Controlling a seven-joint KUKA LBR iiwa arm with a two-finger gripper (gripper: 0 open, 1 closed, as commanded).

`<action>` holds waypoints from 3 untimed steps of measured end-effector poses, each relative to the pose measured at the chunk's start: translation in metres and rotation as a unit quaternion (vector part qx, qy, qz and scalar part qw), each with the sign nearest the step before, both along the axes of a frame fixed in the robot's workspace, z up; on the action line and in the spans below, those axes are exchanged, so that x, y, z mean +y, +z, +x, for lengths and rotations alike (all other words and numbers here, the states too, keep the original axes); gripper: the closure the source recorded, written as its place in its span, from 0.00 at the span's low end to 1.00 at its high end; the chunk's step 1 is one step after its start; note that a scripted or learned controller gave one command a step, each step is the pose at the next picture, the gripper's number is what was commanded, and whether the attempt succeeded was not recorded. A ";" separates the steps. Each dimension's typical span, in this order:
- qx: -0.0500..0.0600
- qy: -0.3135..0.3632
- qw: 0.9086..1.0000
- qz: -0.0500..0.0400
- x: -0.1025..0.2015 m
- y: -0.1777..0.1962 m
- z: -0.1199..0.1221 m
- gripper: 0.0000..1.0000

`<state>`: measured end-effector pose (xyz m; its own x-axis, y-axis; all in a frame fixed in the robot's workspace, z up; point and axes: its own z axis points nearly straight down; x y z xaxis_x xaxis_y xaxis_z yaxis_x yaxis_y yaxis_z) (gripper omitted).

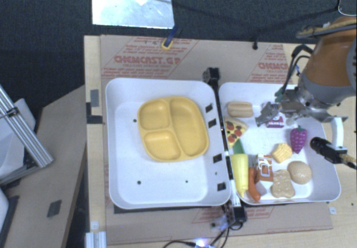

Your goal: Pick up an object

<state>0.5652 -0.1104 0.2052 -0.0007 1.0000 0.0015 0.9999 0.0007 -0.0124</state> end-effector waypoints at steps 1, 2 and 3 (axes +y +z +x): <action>-0.007 0.001 1.000 -0.001 0.000 0.007 0.003 0.00; -0.005 0.001 1.000 0.000 0.003 -0.053 0.009 0.00; -0.005 0.001 1.000 0.000 0.013 -0.100 0.008 0.00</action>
